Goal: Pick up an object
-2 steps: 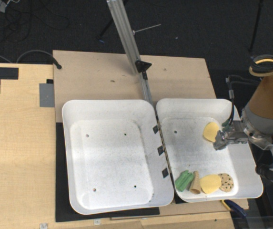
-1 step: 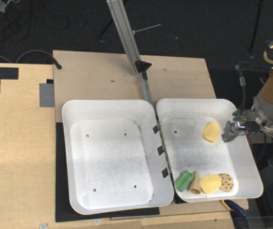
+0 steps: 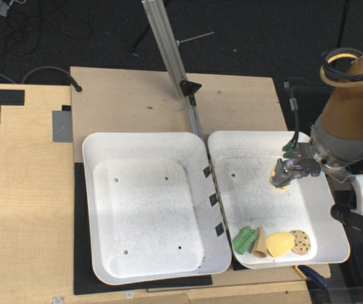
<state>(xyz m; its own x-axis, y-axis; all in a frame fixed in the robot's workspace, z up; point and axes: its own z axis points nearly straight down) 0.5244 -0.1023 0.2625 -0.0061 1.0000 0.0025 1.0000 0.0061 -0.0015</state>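
Observation:
My gripper hangs over the middle of the right bin, at the end of the grey and orange arm reaching in from the right. A small pale yellow object sits between the fingertips, and the fingers are shut on it. Along the bin's front edge lie a green object, a tan cone-like piece, a yellow lump and a brown speckled cookie-like disc, all well in front of the gripper.
The left bin stands beside the right one, with black clips along the shared rim. A metal rail slants up from behind the bins. A light wooden table lies to the left.

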